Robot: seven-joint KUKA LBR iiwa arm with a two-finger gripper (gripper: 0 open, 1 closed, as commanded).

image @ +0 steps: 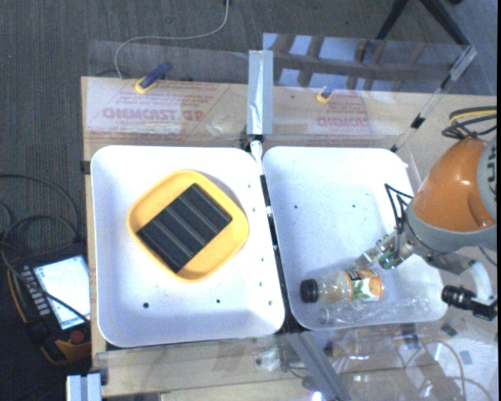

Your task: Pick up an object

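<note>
We see the arm [455, 195] reaching in from the right, bent low over the right bin [334, 182]. Its gripper [388, 256] hangs just above a bottle [346, 289] lying on its side near the front wall; seemingly not gripping it.

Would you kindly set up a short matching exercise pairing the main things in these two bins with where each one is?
Things:
1. yellow dish with black ribbed insert
2. clear bottle with black cap
3. gripper

Places:
A. lying on its side near the front of the right bin
B. over the right bin, just above the bottle's far end
C. in the middle of the left bin

Pairs: 1-C, 2-A, 3-B
</note>
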